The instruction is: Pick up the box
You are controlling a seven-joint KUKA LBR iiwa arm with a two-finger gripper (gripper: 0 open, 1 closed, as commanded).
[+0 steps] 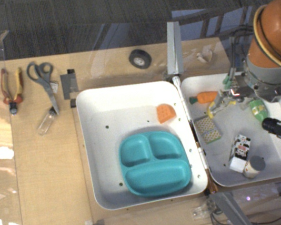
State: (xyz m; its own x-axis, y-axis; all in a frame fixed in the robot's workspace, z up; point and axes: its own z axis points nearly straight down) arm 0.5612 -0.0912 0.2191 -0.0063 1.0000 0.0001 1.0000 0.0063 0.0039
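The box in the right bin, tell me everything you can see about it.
The box is small, mostly black and white with printed patches, seemingly cardboard. It lies flat on the floor of the right bin, tilted diagonally, toward the near side. Its lower white end sits against a small grey cylinder; whether they touch is unclear. A patterned pad lies apart from it, up-left. Nothing grips it.

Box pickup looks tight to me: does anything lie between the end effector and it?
Nothing visible does; bare bin floor separates the end effector and the box. A grey cylinder sits beside it.
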